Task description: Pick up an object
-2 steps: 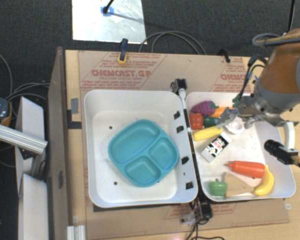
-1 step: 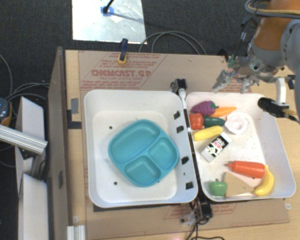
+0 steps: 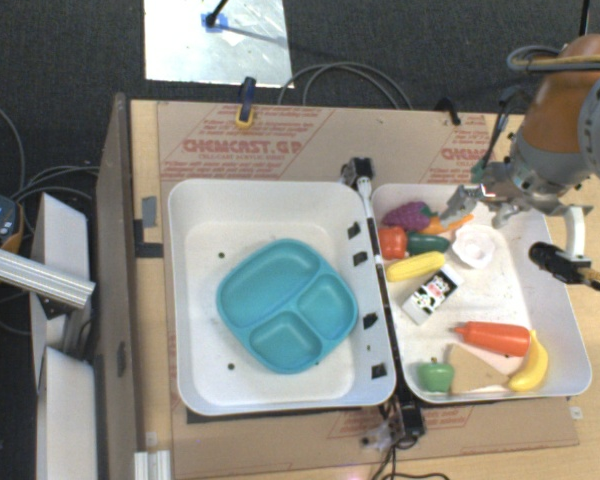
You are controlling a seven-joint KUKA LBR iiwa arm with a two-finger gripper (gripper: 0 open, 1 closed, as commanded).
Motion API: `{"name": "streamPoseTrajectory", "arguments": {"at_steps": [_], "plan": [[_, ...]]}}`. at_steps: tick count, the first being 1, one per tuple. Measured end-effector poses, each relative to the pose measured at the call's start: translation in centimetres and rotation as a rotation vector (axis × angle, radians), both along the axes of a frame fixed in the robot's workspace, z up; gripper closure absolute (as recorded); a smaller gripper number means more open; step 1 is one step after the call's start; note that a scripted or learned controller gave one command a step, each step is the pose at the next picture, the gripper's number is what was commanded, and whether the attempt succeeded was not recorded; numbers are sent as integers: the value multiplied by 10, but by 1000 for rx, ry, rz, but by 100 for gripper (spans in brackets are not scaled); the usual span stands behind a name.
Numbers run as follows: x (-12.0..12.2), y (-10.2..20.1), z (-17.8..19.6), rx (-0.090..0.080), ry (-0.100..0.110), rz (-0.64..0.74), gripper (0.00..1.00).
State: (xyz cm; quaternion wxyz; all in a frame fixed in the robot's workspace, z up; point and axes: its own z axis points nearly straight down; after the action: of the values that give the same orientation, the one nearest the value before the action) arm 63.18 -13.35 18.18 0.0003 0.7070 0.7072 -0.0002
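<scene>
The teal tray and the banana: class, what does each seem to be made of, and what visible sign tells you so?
Teal tray: probably moulded plastic, matte to slightly satin; one even colour, with rounded compartments formed into it. Banana: likely toy plastic or rubber, smooth; flat, uniform yellow with no spots or bruising. Neither can be confirmed by look alone.

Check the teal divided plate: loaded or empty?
Empty. The teal plate lies flat in the left bin, and all three compartments show bare teal.
</scene>
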Motion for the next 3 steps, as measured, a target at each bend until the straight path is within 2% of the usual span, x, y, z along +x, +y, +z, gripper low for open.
{"name": "streamPoseTrajectory", "arguments": {"at_steps": [1,2,3], "plan": [[30,35,-78,-2,-18,4,0],[-76,-24,-63,2,5,-6,0],[-17,2,-71,0,-6,7,0]]}}
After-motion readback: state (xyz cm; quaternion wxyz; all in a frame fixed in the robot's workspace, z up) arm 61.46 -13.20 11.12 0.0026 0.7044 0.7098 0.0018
